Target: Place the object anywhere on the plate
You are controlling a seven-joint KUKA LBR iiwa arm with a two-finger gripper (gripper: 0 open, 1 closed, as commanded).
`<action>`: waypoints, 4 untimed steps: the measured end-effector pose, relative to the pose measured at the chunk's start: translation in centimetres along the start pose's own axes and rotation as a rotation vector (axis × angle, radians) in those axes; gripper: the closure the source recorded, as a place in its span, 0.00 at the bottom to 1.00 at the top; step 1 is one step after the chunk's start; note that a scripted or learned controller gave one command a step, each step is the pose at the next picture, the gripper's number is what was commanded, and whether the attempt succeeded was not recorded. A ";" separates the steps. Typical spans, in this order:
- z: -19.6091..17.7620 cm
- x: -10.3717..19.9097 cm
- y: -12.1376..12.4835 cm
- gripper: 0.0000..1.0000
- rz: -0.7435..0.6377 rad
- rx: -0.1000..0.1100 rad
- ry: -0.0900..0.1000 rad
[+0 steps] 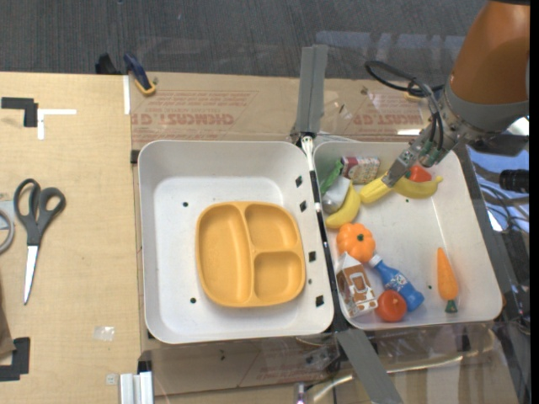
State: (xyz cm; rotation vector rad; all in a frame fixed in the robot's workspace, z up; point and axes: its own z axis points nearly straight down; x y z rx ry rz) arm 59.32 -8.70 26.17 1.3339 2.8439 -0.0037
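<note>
we see two shallow white bins side by side on the bench. the left bin [160,225] holds a yellow-orange divided plate [250,253] with three compartments, lying flat near the middle. the right bin [472,259] holds the loose things. the arm [493,49] reaches in from the right, and the gripper [410,165] hangs low over the far part of the right bin. just beside its tip lie two yellow bananas [396,185] and a small red piece [420,173]; the fingers are too small and dark against them, so we cannot tell whether they are apart or together, nor whether they touch anything.

nearer the divider sits another banana [341,213] under a green-and-white item [330,179], with a pale packet [362,170] beside it. below these we see a small orange pumpkin [357,242], a blue-capped bottle [400,283], a boxed snack [355,291] and a red tomato [391,306]. a carrot [446,278] lies apart by the right wall.

outside the bins, scissors [35,225] rest on the wooden bench at the left.
</note>
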 end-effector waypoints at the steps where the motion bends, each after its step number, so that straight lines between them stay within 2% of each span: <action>1: 5.7 6.1 1.3 1.00 0.013 -0.001 0.002; 2: 7.0 7.3 9.7 1.00 -0.160 -0.002 0.000; 3: 7.0 15.7 9.4 1.00 -0.414 -0.002 0.000; 4: 7.0 15.6 9.4 0.00 -0.413 -0.002 0.000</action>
